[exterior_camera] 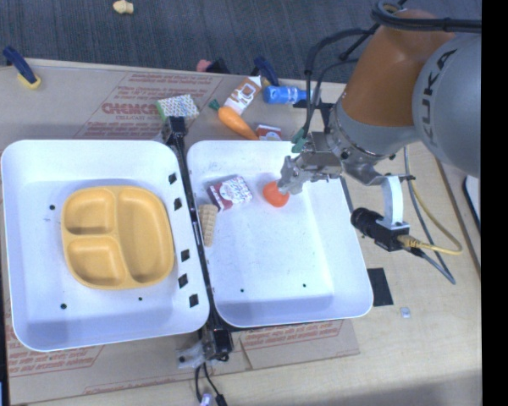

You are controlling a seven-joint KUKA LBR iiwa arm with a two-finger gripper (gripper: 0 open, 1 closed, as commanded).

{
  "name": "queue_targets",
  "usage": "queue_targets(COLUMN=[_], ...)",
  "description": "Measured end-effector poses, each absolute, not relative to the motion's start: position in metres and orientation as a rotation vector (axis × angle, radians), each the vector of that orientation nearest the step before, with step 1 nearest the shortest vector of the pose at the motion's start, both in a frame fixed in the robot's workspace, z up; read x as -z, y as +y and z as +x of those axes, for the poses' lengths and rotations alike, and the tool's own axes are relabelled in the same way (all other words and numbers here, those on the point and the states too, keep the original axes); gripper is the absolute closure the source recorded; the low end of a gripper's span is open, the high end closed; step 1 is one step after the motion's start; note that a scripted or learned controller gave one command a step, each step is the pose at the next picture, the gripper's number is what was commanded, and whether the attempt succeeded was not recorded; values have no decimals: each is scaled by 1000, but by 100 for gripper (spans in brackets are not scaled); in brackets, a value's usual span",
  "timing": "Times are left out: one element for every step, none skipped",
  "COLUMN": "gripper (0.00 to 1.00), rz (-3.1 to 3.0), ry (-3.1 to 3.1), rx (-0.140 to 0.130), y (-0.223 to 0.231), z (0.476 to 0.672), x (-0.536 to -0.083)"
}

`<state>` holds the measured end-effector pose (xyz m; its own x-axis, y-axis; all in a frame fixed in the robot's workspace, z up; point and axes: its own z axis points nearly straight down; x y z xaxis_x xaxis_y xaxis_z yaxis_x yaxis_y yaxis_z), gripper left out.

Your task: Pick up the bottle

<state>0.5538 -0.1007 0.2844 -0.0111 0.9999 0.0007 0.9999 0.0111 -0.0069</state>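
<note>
Gripper [289,181] sits low over the right bin's [322,299] back edge, touching an orange ball [275,195]; I cannot tell its state. The bottle [240,96] lies outside, behind that bin.

A robotics lab or test cell, not a home. A large grey industrial arm [423,83] with an orange band and loose black cables reaches over a table [423,328] — its top covered in flattened printed cardboard [110,108] held by blue clamps [21,66]. Two shallow white bins [17,227] sit side by side, holding toy-like items — a yellow divided plate [117,235] among them. Grey carpet [195,15] lies beyond.
</note>
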Motion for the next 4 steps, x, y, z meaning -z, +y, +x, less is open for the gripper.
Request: queue_targets(gripper=[100, 100, 100, 100], rz=[-2066, -1993, -1941, -2246], ry=[-2358, -2427, -2464, -2195], rx=[-6, -1, -3, -2], y=[-126, -120, -102, -94], z=[493, 477, 476, 477], x=[-140, -233, -156, -216])
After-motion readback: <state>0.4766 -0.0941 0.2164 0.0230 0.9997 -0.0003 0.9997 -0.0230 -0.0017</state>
